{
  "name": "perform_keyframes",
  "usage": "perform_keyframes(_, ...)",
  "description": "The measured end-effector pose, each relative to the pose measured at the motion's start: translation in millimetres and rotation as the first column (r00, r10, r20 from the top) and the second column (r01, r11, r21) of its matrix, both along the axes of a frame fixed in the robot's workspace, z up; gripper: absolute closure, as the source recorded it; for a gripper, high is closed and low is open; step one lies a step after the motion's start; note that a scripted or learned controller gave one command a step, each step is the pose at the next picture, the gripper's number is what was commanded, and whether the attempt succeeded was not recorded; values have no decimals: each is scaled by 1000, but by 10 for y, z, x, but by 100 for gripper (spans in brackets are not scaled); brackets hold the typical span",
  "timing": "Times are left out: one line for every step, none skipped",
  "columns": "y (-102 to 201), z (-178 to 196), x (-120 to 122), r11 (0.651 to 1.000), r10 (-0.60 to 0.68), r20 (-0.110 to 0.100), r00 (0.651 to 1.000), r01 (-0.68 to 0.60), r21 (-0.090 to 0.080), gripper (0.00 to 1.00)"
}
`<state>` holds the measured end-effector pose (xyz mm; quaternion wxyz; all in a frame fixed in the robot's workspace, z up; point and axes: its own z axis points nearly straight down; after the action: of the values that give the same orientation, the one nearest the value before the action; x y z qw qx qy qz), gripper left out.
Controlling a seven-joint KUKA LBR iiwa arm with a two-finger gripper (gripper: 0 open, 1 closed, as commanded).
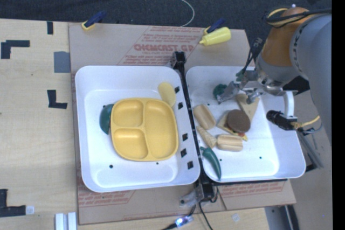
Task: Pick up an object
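On the bench sit two shallow white bins side by side, the left bin [86,116] and the right bin [280,161], both resting on a flat sheet of brown cardboard [156,46] with red print. In the left bin lies a yellow plate [144,129] with three sections, and it takes up most of the floor there. A dark green thing [105,118] peeks out from under the plate's left edge. A pale yellow piece shaped like a banana [167,92] lies just beside the plate's top right corner, close to the wall between the bins. In the right bin there is a small heap of toy food. A tan bread roll [204,116] lies near the dividing wall, and a toy hot dog [229,143] lies just below and to the right of it. A round brown piece like a burger patty [237,121] sits on a pale wedge [249,106], and it touches the hot dog. A green pepper-like toy [211,160] lies at the bottom left of this bin, by the wall. The grey arm [312,56] with its orange band [280,43] comes in from the right. Its gripper [241,90] hangs low over the top of the right bin, just beside a small dark green toy [219,91]. It is too hard to see how the gripper is set. A yellow clamp [216,36] and a blue and yellow clamp [94,20] pin the cardboard's far edge.
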<state>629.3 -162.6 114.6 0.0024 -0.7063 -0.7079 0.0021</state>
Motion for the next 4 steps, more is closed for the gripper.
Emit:
perform_keyframes(-7, -275, 18, 1000, 1, 10, 1000, -1, -6, 0)
perform_keyframes(-2, -153, 27, 1000, 1, 13, 1000, -1, -5, 100)
perform_keyframes(64, 317, -19, 1000, -1, 9, 1000, 1, -1, 100)
perform_keyframes(113, 894, 81, 1000, 0, 12, 1000, 0, -2, 100)
